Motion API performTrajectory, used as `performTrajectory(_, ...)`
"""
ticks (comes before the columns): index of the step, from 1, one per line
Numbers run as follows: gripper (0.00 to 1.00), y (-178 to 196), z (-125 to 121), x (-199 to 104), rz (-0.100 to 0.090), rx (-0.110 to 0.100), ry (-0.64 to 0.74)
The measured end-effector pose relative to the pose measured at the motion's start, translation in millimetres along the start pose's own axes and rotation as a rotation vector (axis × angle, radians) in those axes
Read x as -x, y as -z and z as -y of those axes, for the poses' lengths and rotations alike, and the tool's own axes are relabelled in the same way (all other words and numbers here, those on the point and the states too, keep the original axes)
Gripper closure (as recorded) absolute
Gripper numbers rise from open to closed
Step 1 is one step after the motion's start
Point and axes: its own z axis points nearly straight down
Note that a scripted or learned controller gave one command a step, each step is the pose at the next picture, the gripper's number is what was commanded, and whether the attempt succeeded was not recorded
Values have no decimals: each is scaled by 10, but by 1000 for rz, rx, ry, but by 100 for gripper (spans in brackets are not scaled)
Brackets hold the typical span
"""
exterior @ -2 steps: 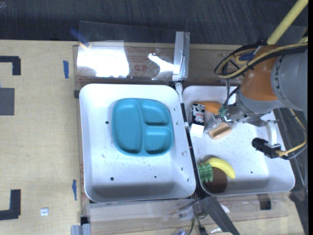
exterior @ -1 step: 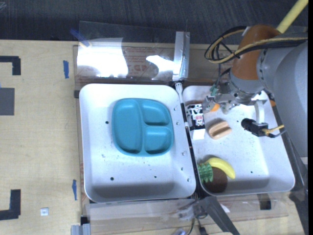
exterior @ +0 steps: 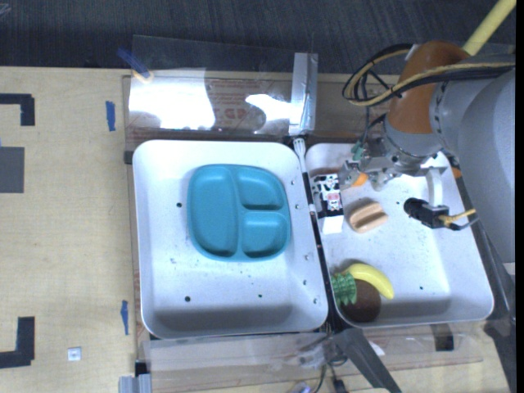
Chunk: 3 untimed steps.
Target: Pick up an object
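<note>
Left bin (exterior: 155,301) white, right bin (exterior: 458,293) white with dark specks. Divided plate (exterior: 237,211) teal-blue. Banana (exterior: 372,279) yellow. Round fruit (exterior: 362,301) dark brown, green leafy patch. Bun-like item (exterior: 366,216) tan. Arm (exterior: 475,97) grey, orange band (exterior: 422,88). Bench (exterior: 57,219) pale wood, black marks, blue tape bits.

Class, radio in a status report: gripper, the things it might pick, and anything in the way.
Gripper over right bin's far left corner. Bun-like toy just below it, untouched. Banana near front edge. Blue divided plate alone in left bin.

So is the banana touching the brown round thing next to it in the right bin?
Touching. The camera view shows the banana lying across the top of the brown round object, overlapping it with no white bin floor visible between them.
</note>
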Motion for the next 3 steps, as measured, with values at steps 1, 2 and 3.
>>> performTrajectory(1, 0, -2, -15, -11, -3, -5, -38)
performTrajectory(2, 0, 0, 646, 507, 1, 15, 83)
performTrajectory(3, 0, 34, 978, 350, -4, 11, 132)
